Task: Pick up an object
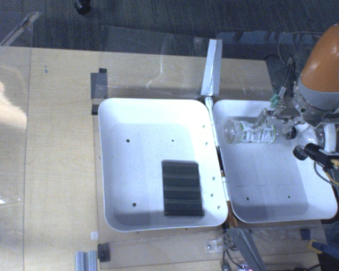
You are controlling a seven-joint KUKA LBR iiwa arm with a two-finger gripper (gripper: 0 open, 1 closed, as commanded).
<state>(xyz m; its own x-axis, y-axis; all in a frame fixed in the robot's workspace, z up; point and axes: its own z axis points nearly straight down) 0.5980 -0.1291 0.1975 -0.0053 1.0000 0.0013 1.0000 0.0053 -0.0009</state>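
Clear plastic bottle [250, 132] lies on its side near the far edge of the right bin [271, 199], its base toward the left bin [135, 151], where a black ribbed block [182, 188] rests. By its look it is light, smooth and slippery, likely to roll or dent; gripping across the labelled middle seems safest. The gripper [282, 123] sits at the bottle's cap end, but wrist and cables obscure it, so whether it grips the bottle cannot be told.
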